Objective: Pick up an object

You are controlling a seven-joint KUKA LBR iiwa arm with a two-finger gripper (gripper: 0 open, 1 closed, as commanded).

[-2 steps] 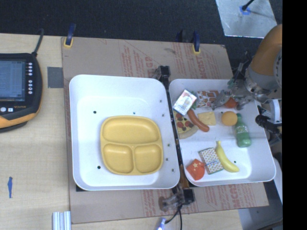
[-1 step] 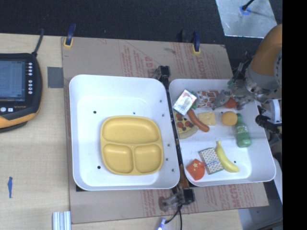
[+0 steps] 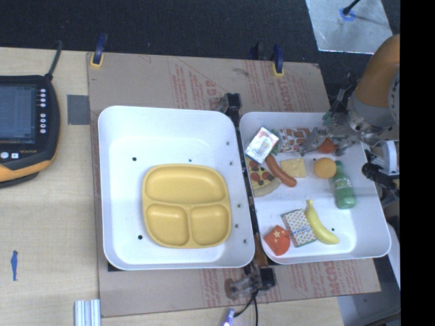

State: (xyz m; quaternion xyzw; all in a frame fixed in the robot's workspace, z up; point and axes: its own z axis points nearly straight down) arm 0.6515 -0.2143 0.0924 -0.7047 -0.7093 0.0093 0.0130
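Observation:
The right white bin (image 3: 370, 246) holds several toy foods: a white packet (image 3: 261, 143), a red sausage (image 3: 281, 171), a pizza slice (image 3: 261, 178), a cheese wedge (image 3: 293, 167), an orange (image 3: 325, 167), a green bottle (image 3: 343, 191), a banana (image 3: 319, 223), a small patterned box (image 3: 298, 227) and a red fruit (image 3: 276, 240). My gripper (image 3: 323, 138) is low over the bin's far right part, just above the orange. A small red object (image 3: 329, 145) lies right at its tip, and a printed carton (image 3: 293, 138) is just to its left.
The left white bin (image 3: 122, 148) holds a yellow divided plate (image 3: 187, 204). A handheld control pendant (image 3: 26, 129) lies on the bench at far left. Clamps (image 3: 277, 58) hold the cardboard sheet under the bins. The grey arm with its orange band (image 3: 379, 70) crosses the upper right.

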